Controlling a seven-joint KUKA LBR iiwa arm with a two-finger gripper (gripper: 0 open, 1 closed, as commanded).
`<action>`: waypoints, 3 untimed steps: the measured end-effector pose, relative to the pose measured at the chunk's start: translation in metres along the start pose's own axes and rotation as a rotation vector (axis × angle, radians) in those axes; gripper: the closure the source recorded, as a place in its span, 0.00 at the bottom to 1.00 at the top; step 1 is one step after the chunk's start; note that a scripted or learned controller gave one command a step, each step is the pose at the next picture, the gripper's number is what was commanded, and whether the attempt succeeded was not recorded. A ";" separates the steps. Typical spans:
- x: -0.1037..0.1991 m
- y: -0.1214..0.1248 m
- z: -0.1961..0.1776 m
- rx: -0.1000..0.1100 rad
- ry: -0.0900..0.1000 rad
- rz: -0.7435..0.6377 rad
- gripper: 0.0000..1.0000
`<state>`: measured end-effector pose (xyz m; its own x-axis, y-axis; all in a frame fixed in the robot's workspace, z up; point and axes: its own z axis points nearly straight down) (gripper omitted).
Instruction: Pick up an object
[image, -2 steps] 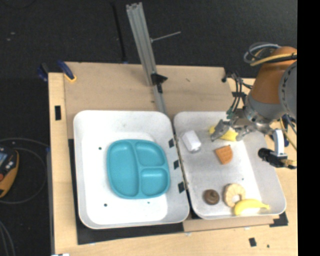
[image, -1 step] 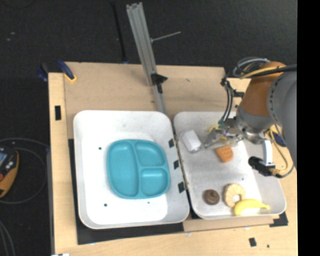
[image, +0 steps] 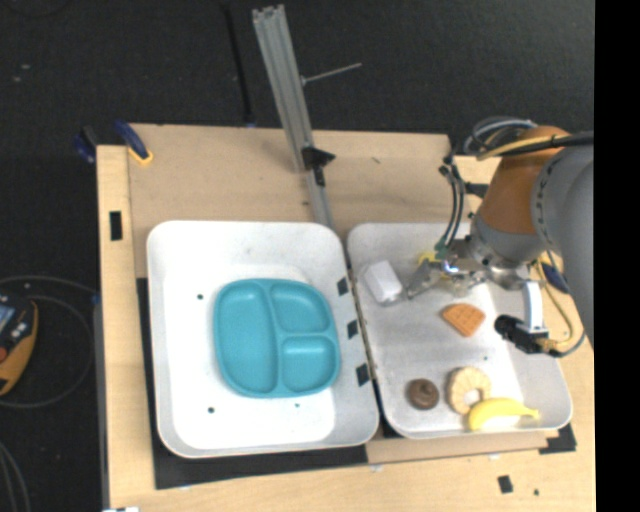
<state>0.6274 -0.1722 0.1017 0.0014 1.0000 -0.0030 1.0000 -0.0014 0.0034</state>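
Observation:
In the right bin (image: 530, 385) lie a white block (image: 381, 281) at the far left, an orange waffle-like piece (image: 463, 319) in the middle, a brown round piece (image: 422, 393), a pale ring-shaped piece (image: 467, 386) and a yellow banana (image: 500, 413) near the front edge. My gripper (image: 418, 284) reaches in from the right, low over the bin's back part. Its tips sit just right of the white block and up-left of the orange piece. I see nothing between the fingers.
The left bin (image: 180, 400) holds a teal divided plate (image: 276, 336). A grey metal post (image: 292, 110) rises behind the bins. The arm's orange band (image: 510, 195) and cables hang over the right bin's back right corner.

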 end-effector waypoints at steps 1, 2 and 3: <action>-0.001 0.001 -0.012 -0.004 -0.002 0.001 1.00; -0.005 0.003 -0.056 -0.002 0.001 0.001 1.00; -0.015 0.009 -0.111 -0.003 0.000 0.000 1.00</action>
<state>0.6365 -0.1869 0.2131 0.0010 1.0000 -0.0029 1.0000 -0.0010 0.0069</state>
